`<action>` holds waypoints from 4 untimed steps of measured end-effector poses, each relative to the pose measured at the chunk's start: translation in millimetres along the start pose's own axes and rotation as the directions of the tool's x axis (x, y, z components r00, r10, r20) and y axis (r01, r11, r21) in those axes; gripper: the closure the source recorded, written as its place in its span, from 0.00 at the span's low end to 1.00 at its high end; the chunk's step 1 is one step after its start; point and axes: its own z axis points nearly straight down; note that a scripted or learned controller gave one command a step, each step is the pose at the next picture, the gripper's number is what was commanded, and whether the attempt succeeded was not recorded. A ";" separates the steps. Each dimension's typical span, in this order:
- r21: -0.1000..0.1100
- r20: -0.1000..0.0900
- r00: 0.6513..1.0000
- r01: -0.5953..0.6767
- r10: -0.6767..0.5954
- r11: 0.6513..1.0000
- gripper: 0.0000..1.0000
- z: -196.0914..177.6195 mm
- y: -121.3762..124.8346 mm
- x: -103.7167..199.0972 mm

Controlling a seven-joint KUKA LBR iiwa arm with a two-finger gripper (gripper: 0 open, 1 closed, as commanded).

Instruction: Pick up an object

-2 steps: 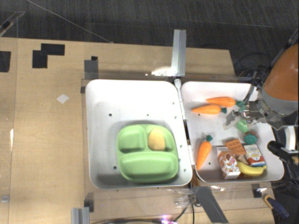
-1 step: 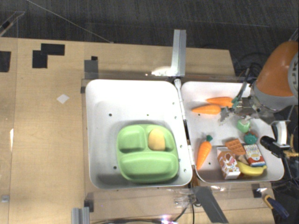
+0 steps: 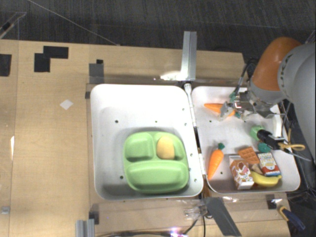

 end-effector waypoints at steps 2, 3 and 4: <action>0.008 0.001 0.999 -0.051 0.051 0.999 0.00 1.2 35.5 44.8; 0.006 -0.001 0.999 -0.043 0.043 0.999 1.00 -10.7 37.5 47.7; 0.003 -0.003 1.000 -0.001 0.001 1.000 1.00 -97.1 40.4 121.8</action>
